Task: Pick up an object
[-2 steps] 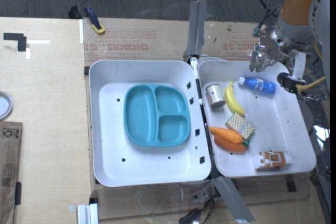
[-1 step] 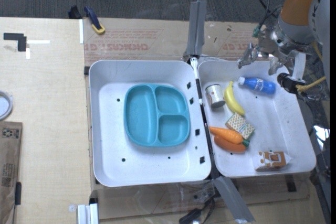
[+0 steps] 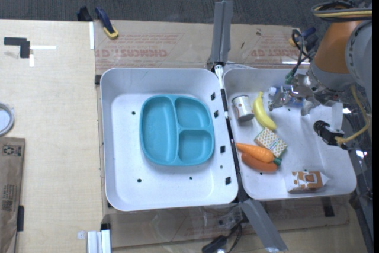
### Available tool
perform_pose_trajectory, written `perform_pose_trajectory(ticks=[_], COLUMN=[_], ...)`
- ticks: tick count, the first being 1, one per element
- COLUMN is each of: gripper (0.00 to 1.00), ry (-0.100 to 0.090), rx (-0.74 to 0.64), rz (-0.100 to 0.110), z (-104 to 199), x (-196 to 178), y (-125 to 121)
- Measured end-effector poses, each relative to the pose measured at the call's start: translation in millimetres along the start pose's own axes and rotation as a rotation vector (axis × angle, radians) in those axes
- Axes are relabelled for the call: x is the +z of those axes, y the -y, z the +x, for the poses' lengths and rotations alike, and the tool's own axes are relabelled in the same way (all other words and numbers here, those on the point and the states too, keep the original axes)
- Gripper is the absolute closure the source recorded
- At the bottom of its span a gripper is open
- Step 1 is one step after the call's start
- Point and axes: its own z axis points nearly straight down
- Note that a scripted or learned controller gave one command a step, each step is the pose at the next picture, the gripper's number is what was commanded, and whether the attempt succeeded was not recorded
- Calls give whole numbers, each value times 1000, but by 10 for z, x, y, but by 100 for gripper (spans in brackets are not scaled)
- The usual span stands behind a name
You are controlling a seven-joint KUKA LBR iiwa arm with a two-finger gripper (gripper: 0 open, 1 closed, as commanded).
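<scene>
Claw (image 3: 288, 98) blurred beside banana (image 3: 263, 111); its grip unreadable.

A blue divided plate (image 3: 177, 129) lies in the left bin (image 3: 112, 145). The right bin (image 3: 331, 186) holds a banana (image 3: 263, 111), metal can (image 3: 241, 108), carrot (image 3: 256, 153) and small carton (image 3: 306, 181), with the gripper (image 3: 290, 98) near the banana at the frame's right

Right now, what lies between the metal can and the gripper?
In the camera view, the banana lies between the metal can and the gripper.
</scene>
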Motion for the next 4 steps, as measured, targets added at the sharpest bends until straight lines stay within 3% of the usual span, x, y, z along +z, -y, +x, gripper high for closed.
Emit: perform_pose_trajectory(ticks=[1,2,3,4], gripper=[100,100,0,0], ry=[1,1,1,1], rx=[-1,58,58,-133], rz=[-2,-4,-3,-3], z=[-4,91,93,-201], x=[-101,-1197,-1193,-147], y=[-7,-380,-378,-425])
